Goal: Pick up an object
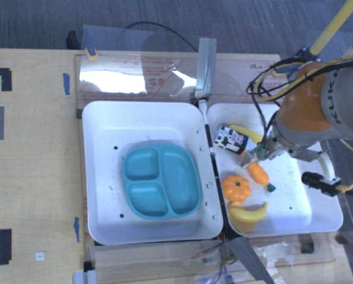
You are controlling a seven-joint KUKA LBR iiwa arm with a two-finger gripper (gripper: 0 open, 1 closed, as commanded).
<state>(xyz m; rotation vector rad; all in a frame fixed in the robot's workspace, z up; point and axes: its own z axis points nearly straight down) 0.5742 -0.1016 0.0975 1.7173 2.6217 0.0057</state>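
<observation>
Camera view is looking down on two shallow white bins. The left bin (99,158) is carrying a teal plastic divided tray (162,181); the right bin (318,215) is holding the loose things: a small orange toy carrot with a green tip (259,174), an orange toy pumpkin (236,188), a yellow toy banana (248,212), and a black-and-white printed packet (232,139) lying against another yellow piece (247,132).

The grey arm with its orange band (309,108) is reaching in from the right, and its gripper (262,153) is hovering just above the carrot's upper end. I would judge this as the approach step, with the carrot the likely target; the next move calls for a straight descent centred on it.

Whether the gripper is spread or closed, I cannot tell, since the wrist is covering it. Nothing is visibly held.
</observation>
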